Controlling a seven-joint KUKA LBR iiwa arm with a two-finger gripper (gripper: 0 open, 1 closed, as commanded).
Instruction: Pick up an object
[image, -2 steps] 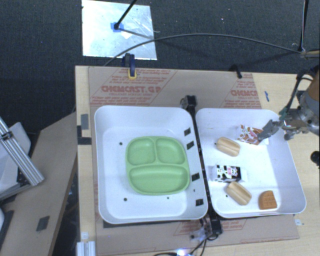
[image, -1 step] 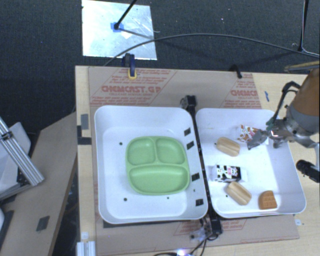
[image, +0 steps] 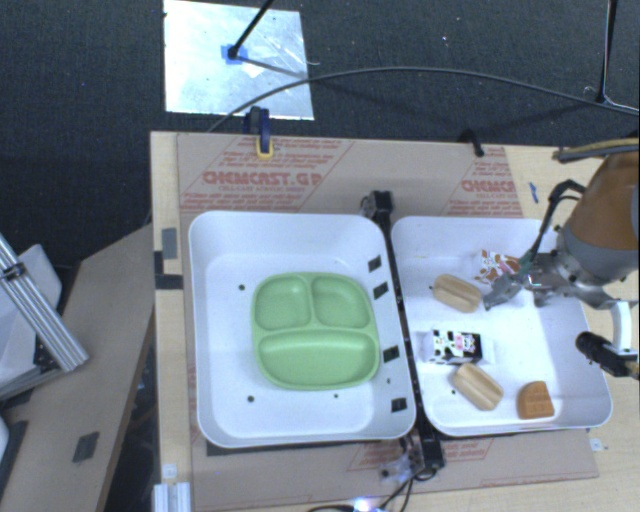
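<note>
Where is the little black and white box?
The black and white box lies in the right bin, near its left wall, between the tan bread roll above it and another roll below.

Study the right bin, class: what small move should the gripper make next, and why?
Probably lower slightly toward the upper bread roll. The gripper hangs just to the roll's right inside the right bin, with nothing seen between its fingers. That roll is the nearest object; the carton, the lower roll and the orange piece lie farther off.
</note>
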